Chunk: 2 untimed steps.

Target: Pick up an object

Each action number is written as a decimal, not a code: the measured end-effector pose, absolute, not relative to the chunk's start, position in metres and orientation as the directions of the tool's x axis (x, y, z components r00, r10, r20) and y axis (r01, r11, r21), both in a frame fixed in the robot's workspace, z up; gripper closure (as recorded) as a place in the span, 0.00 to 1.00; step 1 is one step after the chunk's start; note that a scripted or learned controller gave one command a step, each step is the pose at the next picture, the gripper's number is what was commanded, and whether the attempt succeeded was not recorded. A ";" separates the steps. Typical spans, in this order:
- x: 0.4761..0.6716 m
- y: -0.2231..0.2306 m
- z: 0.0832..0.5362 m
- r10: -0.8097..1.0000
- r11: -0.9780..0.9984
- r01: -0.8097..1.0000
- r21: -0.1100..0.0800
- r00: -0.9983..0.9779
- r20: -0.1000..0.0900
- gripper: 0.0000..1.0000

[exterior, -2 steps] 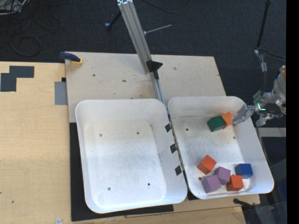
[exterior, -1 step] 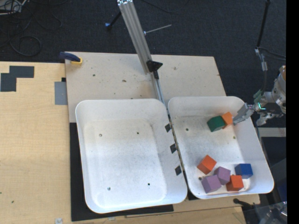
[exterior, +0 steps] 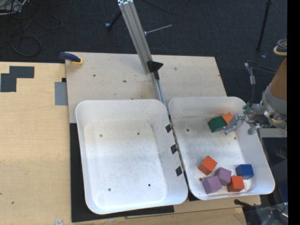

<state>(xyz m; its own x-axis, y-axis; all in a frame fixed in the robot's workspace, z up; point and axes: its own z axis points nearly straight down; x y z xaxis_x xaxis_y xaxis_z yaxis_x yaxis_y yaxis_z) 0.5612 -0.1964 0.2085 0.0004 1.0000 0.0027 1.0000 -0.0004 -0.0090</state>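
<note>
In the right bin (exterior: 220, 108), along its near rim, five blocks are clustered: two purple (exterior: 217, 180), two orange (exterior: 207, 165), one blue (exterior: 244, 170). Open floor is left mid-bin. Farther back, a green block (exterior: 216, 123) and an orange block (exterior: 228, 118) lie beside the gripper (exterior: 233, 124); its grip cannot be told.

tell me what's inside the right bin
The right bin holds a green block touching a small orange block by the gripper, plus a cluster: orange, two purple, blue, another orange. Anything beneath the cluster is hidden.
</note>
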 end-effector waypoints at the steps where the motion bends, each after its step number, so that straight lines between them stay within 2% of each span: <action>1: 0.560 -0.196 0.143 1.000 -0.002 1.000 -0.010 0.002 0.003 0.00; 2: 0.560 -0.195 0.092 1.000 -0.002 1.000 -0.002 0.002 0.001 0.00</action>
